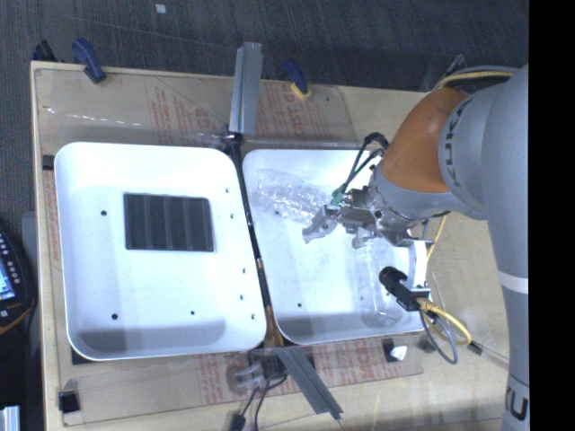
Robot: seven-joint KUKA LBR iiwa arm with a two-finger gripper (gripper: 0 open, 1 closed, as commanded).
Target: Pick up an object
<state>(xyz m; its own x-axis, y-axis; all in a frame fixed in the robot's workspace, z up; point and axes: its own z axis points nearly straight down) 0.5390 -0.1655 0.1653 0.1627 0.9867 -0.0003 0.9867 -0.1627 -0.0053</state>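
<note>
With the gripper low over the right bin and its finger state impossible to tell, it should settle squarely on the clear plastic bottle lying just at its ten o'clock.

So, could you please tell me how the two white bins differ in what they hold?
The left bin holds a dark ribbed rectangular block, lying flat. The right bin holds clear plastic items: one crumpled piece near its top, one bottle-like piece at its right. The hand is over the right bin. Both are shallow and white.
</note>
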